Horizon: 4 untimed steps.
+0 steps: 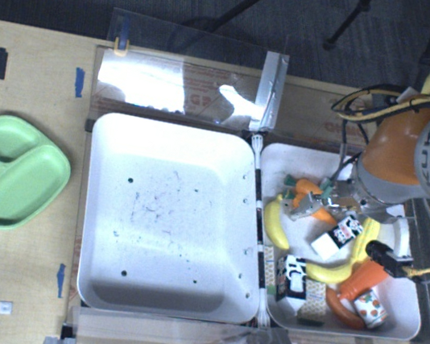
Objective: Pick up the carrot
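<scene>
Two white bins on a wooden tabletop (38,56), with clutter in the right one.

The left bin (167,216) has a scuffed white floor. The right bin (407,318) holds two bananas, one by its left wall (274,224) and one curving through the middle (346,267), an orange bottle (361,285), and small black-and-white packets (292,276). A green divided plate (8,171) lies well apart on the left.

Carrot (309,197) partly under the claw (318,202).

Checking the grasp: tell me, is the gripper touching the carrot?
Cannot tell. In the camera view the gripper overlaps the carrot, hiding any contact.
</scene>
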Tool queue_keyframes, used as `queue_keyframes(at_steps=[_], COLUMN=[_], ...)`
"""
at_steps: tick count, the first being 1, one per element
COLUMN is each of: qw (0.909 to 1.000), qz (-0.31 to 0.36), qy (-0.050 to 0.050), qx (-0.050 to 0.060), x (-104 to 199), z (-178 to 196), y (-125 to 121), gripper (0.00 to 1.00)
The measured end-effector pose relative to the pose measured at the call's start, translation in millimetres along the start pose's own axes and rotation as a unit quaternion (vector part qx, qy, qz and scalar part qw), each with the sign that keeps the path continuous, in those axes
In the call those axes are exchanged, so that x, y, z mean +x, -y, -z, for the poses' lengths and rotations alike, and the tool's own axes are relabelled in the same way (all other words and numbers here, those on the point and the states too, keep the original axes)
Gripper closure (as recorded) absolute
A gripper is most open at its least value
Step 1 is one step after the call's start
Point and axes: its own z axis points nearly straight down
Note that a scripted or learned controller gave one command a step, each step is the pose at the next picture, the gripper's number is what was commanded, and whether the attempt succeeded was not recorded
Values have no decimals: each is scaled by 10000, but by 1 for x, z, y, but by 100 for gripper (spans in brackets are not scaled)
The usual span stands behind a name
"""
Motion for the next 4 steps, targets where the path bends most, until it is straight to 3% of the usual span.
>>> queue_keyframes(at_steps=[1,2,3,4], qw=[9998,9985,9993,9992], qz=[-200,-548,385,408], qy=[-4,2,-4,-5], qx=[10,-10,43,50], x=[-59,2,4,4], z=[0,0,-1,9], y=[41,-2,-45,-45], gripper=[0,0,0,100])
